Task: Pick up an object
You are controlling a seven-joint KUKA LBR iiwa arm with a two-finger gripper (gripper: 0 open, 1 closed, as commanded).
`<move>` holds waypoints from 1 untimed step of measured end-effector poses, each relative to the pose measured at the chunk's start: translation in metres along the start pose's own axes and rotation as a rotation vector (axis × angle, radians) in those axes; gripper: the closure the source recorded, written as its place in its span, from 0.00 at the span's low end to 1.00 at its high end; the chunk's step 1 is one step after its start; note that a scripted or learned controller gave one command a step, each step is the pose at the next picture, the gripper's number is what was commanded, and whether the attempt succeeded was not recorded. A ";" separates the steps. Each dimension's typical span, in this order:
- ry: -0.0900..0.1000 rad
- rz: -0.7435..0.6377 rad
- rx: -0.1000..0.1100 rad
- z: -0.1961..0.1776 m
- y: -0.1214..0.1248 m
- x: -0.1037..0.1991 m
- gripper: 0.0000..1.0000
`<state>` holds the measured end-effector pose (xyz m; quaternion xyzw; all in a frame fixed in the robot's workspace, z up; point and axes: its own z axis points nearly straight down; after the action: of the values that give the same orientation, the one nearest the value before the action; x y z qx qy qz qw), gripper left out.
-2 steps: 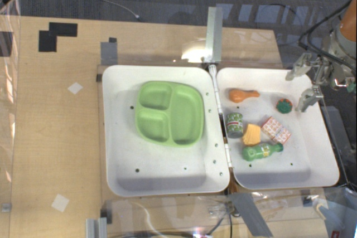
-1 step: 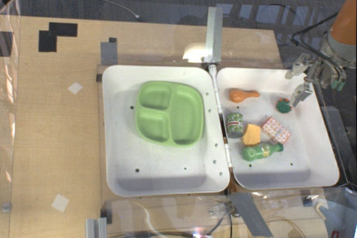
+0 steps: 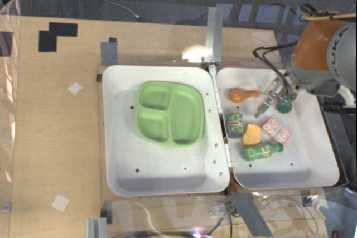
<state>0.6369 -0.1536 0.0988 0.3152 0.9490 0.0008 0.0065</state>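
- Approach step, it seems: the hand (image 3: 270,100) is hung low over the right bin (image 3: 312,173), fingers apart, nothing held.
- Next, it'd need lowering onto the orange drumstick (image 3: 242,95) or the checkered box (image 3: 276,130) nearby.

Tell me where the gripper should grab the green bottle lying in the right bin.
Probably across the middle of the green bottle, coming straight down. It lies flat, pointing left to right, so the gripper would close front to back; the yellow block sits close behind.
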 end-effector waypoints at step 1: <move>0.002 0.207 -0.001 0.008 -0.015 0.085 0.00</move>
<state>0.5601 -0.1151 0.0900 0.4116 0.9113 0.0021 0.0056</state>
